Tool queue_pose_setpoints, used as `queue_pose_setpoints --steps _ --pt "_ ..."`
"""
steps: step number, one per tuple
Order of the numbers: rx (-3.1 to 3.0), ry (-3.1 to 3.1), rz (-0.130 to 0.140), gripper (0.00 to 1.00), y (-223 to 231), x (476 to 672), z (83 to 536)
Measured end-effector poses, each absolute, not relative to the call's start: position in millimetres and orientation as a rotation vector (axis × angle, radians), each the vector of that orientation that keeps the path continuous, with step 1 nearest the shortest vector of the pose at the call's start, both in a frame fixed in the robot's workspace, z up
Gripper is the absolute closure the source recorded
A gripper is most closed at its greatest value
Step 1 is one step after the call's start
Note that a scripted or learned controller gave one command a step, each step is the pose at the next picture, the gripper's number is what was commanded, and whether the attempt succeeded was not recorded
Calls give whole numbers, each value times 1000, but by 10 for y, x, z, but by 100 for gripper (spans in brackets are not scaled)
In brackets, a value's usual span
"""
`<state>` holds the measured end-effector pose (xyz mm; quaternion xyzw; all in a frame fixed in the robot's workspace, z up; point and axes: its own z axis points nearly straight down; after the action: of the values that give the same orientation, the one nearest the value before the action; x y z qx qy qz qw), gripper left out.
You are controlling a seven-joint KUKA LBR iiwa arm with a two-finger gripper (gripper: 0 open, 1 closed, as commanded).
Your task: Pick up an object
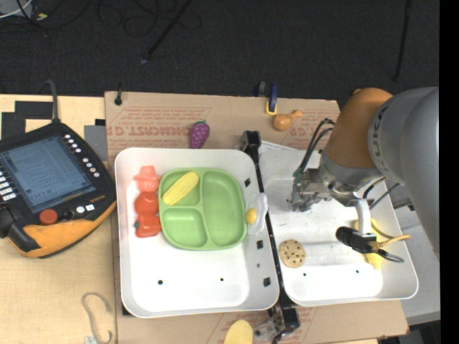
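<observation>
Claw (305, 198) hangs low over the upper left of the right bin (401, 292), centre-right of frame; whether it is apart or together cannot be told. Nearest object: cookie (292, 253), lying flat below it, round, no long axis. Recommended: shift toward frame bottom, centre over cookie, descend squarely, straddle its rim.

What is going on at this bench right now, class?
A grey robot arm reaches from the right over the right bin, its gripper low above the bin floor. A cookie lies nearby, untouched. The left bin holds a green divided plate carrying toy corn.
</observation>
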<state>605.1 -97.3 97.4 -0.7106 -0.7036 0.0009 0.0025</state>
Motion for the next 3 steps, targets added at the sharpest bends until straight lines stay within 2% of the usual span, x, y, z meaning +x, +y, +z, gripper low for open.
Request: queue_pose_setpoints --steps 1,3 --pt "-2224 -2222 -3 100 -905 6126 1509" --pt "-2223 -2222 -2 100 -957 6148 2298"
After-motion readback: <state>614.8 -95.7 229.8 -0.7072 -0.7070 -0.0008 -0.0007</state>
